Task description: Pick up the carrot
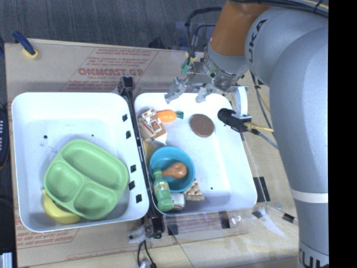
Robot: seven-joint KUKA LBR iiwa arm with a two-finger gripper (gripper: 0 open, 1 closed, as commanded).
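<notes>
One small carrot (166,115) — smooth orange, green at its tip — lies at the far end of the right bin (237,166), beside a flat brown disc (202,125). Just above it hangs the gripper (186,92), metal fingers spread, holding nothing. One glossy blue bowl (167,158) — one green divided tray (85,177) in the left bin (28,133).

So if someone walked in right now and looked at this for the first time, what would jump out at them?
Probably the big grey arm with its orange band, filling the right side, its gripper hanging open over the far edge of the right bin. Next, the green divided plate in the left bin, lying over something yellow. Then the right bin's bright clutter: the carrot just below the fingers and a blue bowl holding a toy drumstick.
</notes>
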